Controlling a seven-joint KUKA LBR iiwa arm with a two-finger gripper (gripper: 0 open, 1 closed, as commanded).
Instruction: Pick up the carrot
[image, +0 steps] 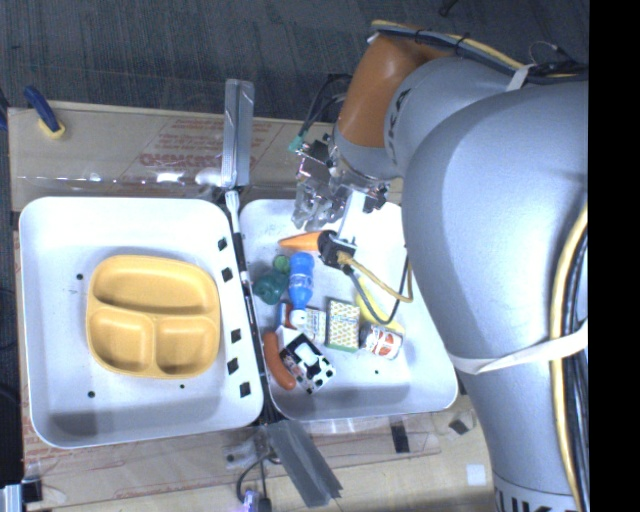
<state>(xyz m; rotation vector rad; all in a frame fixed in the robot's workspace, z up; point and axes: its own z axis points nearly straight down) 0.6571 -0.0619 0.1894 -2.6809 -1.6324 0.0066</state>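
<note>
At the near edge of the right bin (425, 395) lie a red sausage-shaped toy (277, 362) and a black-and-white block (308, 362), with a checked packet (342, 324) and a small red-and-white can (383, 343) just behind them. The left bin (40, 300) holds a yellow divided tray (152, 312). Farther back come a blue bottle (301, 280) and a teal round thing (268, 289), and beyond those the carrot (299, 241) lies on the right bin's floor near its far wall, orange, pointing left. The pincer (318, 212) hangs just above and behind the carrot; whether it is spread or closed I cannot tell, and nothing shows gripped in it. This looks like the approach step, the carrot not yet lifted. Next, the pincer likely must descend squarely over the carrot's body, straddle it across its width, close, and lift clear of the bottle.
</note>
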